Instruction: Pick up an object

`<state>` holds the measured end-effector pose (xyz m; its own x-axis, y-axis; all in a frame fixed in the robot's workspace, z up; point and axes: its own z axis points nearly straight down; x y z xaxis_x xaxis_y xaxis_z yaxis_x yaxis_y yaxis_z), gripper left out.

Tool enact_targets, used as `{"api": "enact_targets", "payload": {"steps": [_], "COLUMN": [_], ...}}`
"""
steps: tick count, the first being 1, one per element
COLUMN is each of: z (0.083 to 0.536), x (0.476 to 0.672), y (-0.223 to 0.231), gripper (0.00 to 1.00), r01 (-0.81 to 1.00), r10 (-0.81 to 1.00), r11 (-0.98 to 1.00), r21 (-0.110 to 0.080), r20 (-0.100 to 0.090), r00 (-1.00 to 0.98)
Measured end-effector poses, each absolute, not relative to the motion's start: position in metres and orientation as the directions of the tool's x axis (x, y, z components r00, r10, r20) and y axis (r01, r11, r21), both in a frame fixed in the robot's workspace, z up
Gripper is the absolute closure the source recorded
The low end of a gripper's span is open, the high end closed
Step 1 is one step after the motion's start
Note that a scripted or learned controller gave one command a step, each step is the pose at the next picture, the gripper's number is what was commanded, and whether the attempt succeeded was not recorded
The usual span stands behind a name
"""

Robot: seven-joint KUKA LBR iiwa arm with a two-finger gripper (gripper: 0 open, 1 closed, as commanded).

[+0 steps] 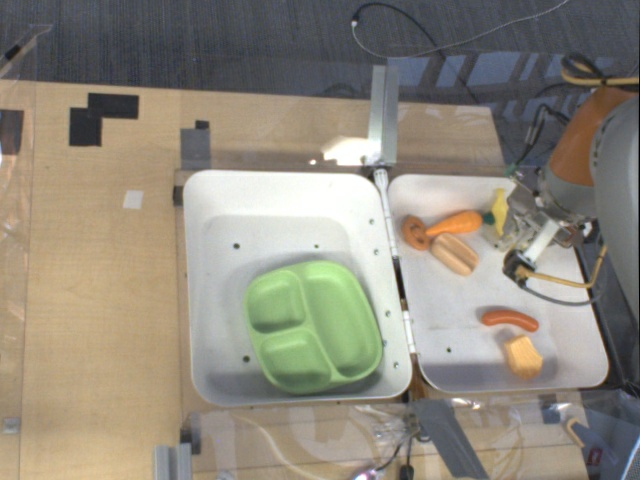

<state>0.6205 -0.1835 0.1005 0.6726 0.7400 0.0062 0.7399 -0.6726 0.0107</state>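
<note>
- The desk [100, 298] carries two shallow white bins side by side: the left bin [215, 268] and the right bin [440, 353].
- In the left bin a green divided plate [314, 325] lies flat toward the near edge, tilted a little against the bin's sides.
- In the right bin, near its far left corner, an orange carrot [448, 225] lies with a brownish round end toward the left wall.
- Just beside the carrot, on its near side, lies a tan bread roll [454, 256]; whether the two touch is unclear.
- A yellow piece [499, 211] sits by the far edge of the right bin, close to the pincer.
- Toward the near right corner a red sausage [510, 319] lies across the floor, and a yellow-orange cheese block [523, 356] sits just nearer than it, apart from it.
- The grey arm [615, 158] with its orange band reaches over the right bin's far right part.
- The pincer [528, 238] is low over the right bin's right side; how far it is open cannot be told, and nothing can be seen held in it.
</note>
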Motion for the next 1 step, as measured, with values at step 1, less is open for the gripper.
{"api": "enact_targets", "payload": {"steps": [1], "z": [0.2048], "x": [0.6372], "y": [-0.1006], "gripper": [1.0], "r01": [0.788], "r10": [0.788], "r11": [-0.616], "r21": [0.004], "r20": [0.003], "r00": [0.616]}}
